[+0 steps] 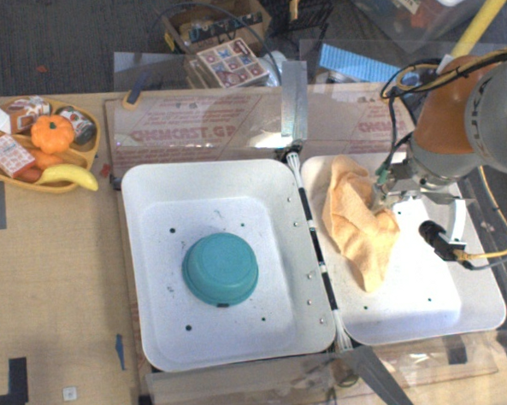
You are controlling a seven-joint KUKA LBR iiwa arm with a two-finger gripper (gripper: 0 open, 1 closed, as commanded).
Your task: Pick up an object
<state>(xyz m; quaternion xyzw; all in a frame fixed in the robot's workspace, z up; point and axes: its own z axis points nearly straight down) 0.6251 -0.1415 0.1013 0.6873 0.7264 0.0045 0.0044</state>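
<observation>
Yellow-orange cloth lies crumpled in right bin, along its left side. Gripper is down at cloth's upper right edge, touching or nearly so; can't tell its state, arm w/ orange band blocks it. Teal bowl sits in left bin. Risk: soft fabric, edge pinch only, so the cloth could slip out on lift.

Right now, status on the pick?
Claw down at the yellow cloth in right bin, grasp unconfirmed. Teal bowl sits upside down in left bin. Nothing blocking.
</observation>
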